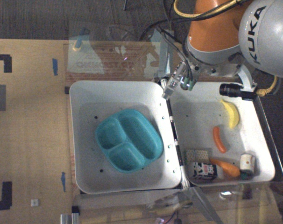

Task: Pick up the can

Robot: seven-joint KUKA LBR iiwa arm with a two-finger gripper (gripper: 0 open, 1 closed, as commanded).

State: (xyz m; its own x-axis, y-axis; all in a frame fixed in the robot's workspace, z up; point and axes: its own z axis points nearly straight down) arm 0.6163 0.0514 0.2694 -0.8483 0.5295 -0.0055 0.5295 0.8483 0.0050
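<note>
The can point(247, 162) is a small pale cylinder in the near right corner of the right bin point(265, 139), touching the thick end of an orange carrot point(226, 168). My gripper point(177, 84) hangs over the far left corner of the right bin, close to the rim shared with the left bin. It is well away from the can, which sits diagonally across the bin, and nothing shows in it.
The right bin also holds a yellow banana point(231, 114), an orange sausage-shaped piece point(219, 139) and a small black and white box point(204, 169). A teal divided plate point(128, 139) lies in the left bin point(81, 125). The arm's bulk covers the far right.
</note>
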